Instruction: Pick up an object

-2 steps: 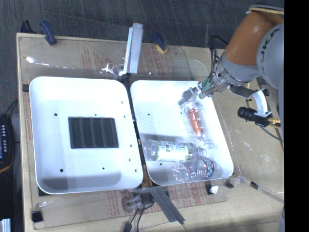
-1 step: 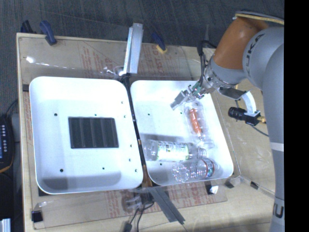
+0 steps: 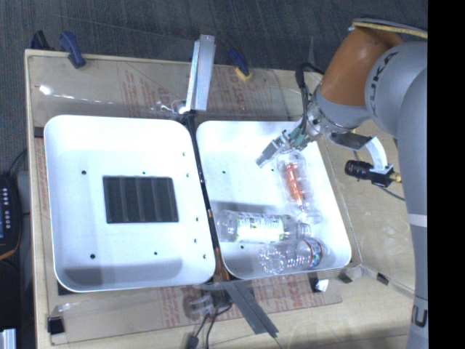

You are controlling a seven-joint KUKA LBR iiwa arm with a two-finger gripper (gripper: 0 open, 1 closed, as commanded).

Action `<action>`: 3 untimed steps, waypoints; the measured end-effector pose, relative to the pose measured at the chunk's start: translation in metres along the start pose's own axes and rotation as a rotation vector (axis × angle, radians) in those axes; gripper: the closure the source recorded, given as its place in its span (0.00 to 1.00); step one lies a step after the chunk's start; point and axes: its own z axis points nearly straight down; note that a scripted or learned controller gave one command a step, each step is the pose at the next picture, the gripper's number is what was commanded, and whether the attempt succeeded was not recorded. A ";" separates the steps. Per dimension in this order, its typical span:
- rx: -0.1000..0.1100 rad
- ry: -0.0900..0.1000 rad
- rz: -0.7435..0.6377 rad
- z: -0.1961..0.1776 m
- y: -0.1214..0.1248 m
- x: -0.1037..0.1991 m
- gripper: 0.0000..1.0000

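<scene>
Gripper (image 3: 280,148) over right bin (image 3: 232,151), beside orange-filled bottle (image 3: 294,182); jaw state seemingly unreadable.

text: "KU" partly legible | on: grey arm (image 3: 396,71) | rest: unreadable

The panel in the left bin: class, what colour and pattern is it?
The panel is dark grey with vertical ribs, seen in the camera view.

The grey arm (image 3: 407,158) comes in from the right edge, its orange band (image 3: 349,71) bent above the wrist — which angles down and leftward. The gripper (image 3: 275,151) juts left at a slant — its fingers too blurred to read
</scene>
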 end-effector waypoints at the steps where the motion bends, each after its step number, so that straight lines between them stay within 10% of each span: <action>1: -0.001 -0.002 0.111 0.055 -0.025 0.013 0.00; 2: -0.003 -0.004 0.037 -0.009 -0.045 0.023 0.00; 3: 0.000 -0.001 0.056 0.020 -0.059 0.085 0.00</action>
